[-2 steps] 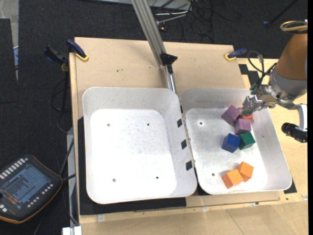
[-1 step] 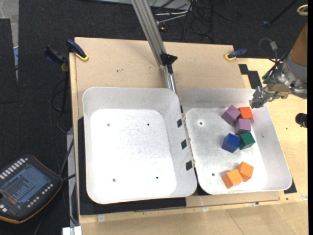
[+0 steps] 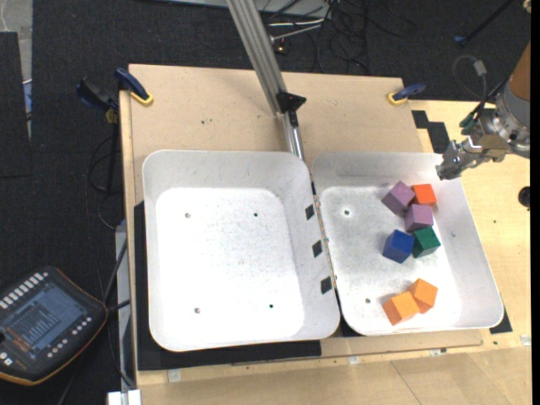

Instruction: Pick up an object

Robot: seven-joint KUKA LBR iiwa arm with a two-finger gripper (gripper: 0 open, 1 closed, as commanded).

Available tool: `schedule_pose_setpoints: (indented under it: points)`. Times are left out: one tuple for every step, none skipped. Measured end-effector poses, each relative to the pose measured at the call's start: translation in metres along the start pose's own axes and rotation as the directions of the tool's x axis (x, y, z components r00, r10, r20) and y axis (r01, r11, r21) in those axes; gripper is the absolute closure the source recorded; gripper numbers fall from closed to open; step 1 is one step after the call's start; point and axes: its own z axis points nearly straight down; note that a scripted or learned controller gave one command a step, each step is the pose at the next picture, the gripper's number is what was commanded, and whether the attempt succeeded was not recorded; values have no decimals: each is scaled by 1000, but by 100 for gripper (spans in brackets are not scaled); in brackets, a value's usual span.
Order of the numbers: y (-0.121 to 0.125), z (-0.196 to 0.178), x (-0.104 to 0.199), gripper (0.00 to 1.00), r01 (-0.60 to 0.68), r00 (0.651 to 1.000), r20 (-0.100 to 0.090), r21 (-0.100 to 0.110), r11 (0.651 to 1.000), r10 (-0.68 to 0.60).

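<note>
We see coloured blocks [image 3: 411, 218] clustered in the right bin [image 3: 472, 310] on the table [image 3: 219, 108]. The jaws [image 3: 449, 165] hover above that bin's far right rim; we cannot tell their opening. No legible writing.

Matt, pale, wood-like board for the bench [image 3: 354, 99]. Smooth white plastic, finely speckled with dark flecks, for the left bin [image 3: 169, 175] and the right bin [image 3: 472, 268]. Flat, unglossy paint on the coloured blocks [image 3: 411, 222]. Brushed, dull-shining metal on the slanted pole [image 3: 253, 36].
</note>
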Motion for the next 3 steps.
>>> schedule_pose_setpoints:
  points:
    - [-6, 3, 43, 100, 3, 1000, -3, 6, 1000, -3]
    - [-10, 18, 94, 100, 4, 1000, -4, 7, 1000, -4]
    - [-15, 30, 150, 100, 5, 1000, -4, 7, 1000, -5]
